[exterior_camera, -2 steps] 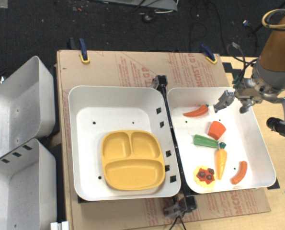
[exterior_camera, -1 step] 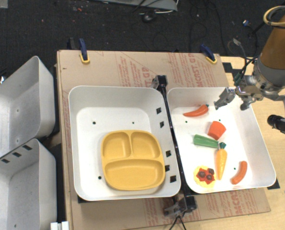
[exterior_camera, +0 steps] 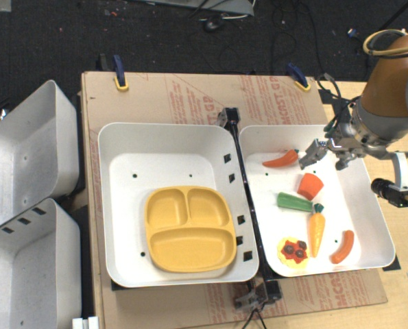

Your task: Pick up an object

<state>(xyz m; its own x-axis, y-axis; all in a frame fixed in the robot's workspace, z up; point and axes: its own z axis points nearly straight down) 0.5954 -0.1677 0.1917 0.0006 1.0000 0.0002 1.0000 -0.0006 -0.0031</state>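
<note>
Two shallow white bins side by side on a brown tabletop (exterior_camera: 162, 101), divided by a black strip. Landmark for everything below: the yellow divided plate (exterior_camera: 190, 228), lying flat in the left bin (exterior_camera: 114, 184) and taking up its lower middle.

In the right bin (exterior_camera: 368, 218), to the right of the plate, several toy foods:
- red chili pepper (exterior_camera: 280, 160), up and to the right of the plate, near the far end of that bin;
- red-orange block (exterior_camera: 310, 185), right of the plate and a little below the chili;
- green vegetable piece (exterior_camera: 294, 202), just below the block, lying roughly crosswise;
- orange carrot (exterior_camera: 316, 230), right of the plate's lower half, lengthwise, its green top just beside the green piece;
- small yellow disc with dark berries on it (exterior_camera: 293, 251), right of the plate's lower corner, just beside the carrot's tip;
- red sausage (exterior_camera: 342, 247), farthest right of the plate, near the bin's right wall.

Pincer (exterior_camera: 325, 154) hanging above the far right part of the right bin, well up and to the right of the plate, close beside the chili's thick end. Fingers (exterior_camera: 312, 154) spread apart, nothing seen between them. Grey arm with orange band (exterior_camera: 389, 74) reaching in from the right.
</note>
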